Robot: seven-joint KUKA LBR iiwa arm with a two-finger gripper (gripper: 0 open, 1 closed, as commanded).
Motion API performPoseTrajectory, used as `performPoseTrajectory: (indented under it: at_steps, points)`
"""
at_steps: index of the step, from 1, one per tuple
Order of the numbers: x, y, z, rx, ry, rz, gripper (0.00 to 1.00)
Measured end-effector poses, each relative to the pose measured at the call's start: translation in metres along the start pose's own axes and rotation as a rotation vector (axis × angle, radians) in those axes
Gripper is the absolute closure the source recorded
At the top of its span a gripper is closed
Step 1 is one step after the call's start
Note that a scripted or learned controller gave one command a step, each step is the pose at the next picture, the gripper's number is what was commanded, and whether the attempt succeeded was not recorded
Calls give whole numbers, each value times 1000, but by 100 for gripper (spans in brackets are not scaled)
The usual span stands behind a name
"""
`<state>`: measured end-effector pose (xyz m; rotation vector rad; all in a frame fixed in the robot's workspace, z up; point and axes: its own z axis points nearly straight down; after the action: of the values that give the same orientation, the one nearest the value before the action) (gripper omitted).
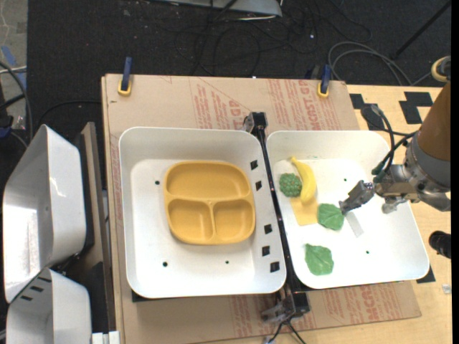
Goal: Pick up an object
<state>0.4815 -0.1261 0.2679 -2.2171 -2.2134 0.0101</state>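
Tool (356, 201) beside crinkled green leaf (330, 216)

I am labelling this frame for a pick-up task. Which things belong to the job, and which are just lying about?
Job:
gripper
banana
broccoli
green leaf
second green leaf
yellow slice
right bin

Lying about:
yellow divided plate
left bin

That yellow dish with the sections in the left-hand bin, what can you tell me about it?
The yellow tray is a rounded-rectangle plate that looks like smooth moulded plastic, mustard-yellow all over. Raised ridges split it into three compartments: one wide section along the far side and two smaller ones nearer the camera. It lies flat and right way up, roughly in the middle of the left bin, resting on the bin's white floor. Nothing sits in its compartments, and nothing else touches it.
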Motion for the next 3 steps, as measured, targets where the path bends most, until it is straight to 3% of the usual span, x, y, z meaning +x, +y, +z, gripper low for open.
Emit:
performPoseTrajectory:
  at_steps: [1, 3]
  points:
    - [0, 2, -5, -10, -2, -3, 0]
    - [0, 4, 101, -6, -1, 1, 0]
